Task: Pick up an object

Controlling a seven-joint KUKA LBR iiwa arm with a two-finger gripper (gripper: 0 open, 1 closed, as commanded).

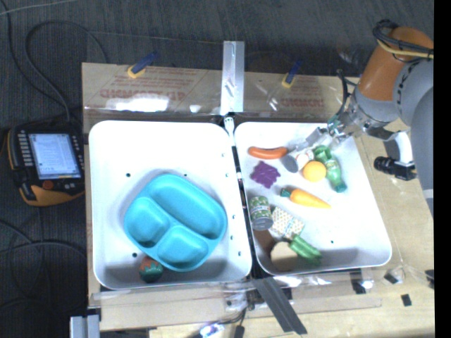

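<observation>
My gripper (308,146) reaches into the right bin (366,210) from the upper right and hangs low over its back part. Just under and beside it lie an orange-red sausage (268,151), a yellow-orange ball (314,171) and a green bottle (332,169). A purple piece (266,174) sits a little to the left, and a carrot (308,198) lies nearer the middle. I see nothing held in the gripper.
The front of the right bin holds a small can (260,212), a patterned box (287,222), a green item (304,247) and a brown block (282,254). In the left bin (106,160) are a blue divided tray (176,220) and a small red-green toy (149,267). A pendant (46,162) lies at the far left.
</observation>
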